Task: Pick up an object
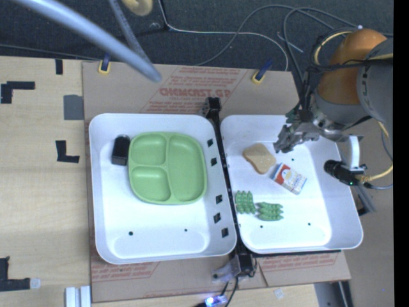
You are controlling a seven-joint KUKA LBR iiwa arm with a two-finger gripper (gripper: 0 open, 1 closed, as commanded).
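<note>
Small carton [288, 178], long axis seemingly diagonal

Tool [285, 142] above right bin [332, 235], near bread slice [259, 158].

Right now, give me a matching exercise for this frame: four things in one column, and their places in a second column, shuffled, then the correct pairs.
Things:
1. green plate
2. black block
3. bread piece
4. claw

Places:
A. left bin, against the plate's left edge
B. above the right bin's upper part, right of the bread
C. middle of the left bin
D. right bin, beside a small white carton

Pairs: 1-C, 2-A, 3-D, 4-B
</note>
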